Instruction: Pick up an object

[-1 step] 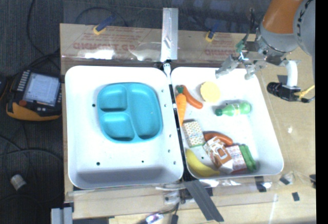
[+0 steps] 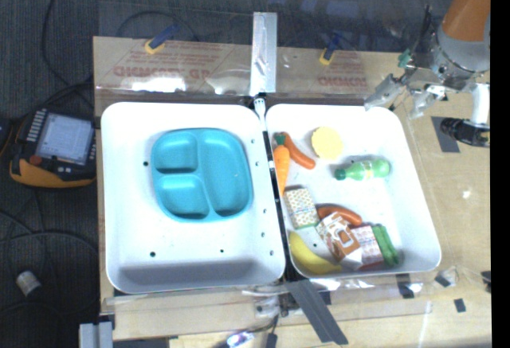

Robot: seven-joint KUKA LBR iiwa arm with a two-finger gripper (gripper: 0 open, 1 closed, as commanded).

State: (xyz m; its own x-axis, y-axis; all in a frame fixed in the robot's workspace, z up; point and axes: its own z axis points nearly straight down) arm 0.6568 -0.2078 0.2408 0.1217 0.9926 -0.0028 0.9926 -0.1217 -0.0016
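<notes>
The task looks to be at its very start. The arm (image 2: 466,8) comes in at the upper right of the frame, and its gripper (image 2: 402,95) hangs just outside the upper right corner of the right bin (image 2: 414,179), above the bench and not above the toys. The two fingers (image 2: 381,95) are spread apart, with nothing between them.

In my judgement the next move calls for travelling left and down in the frame, over the right bin, then choosing one toy and lowering onto it with the fingers on both sides.

All things to pick lie in the right bin. A green bottle (image 2: 362,170) lies on its side in the middle right, apart from the others, so it seems the easiest choice. A yellow round piece (image 2: 327,142) is just above it. A carrot (image 2: 280,163) rests along the left wall. At the lower part, a banana (image 2: 311,257), a small box (image 2: 300,206) and other packages (image 2: 355,241) are crowded together, touching, which looks harder to grasp cleanly.

The left bin (image 2: 127,243) holds a blue divided tray (image 2: 199,174).
</notes>
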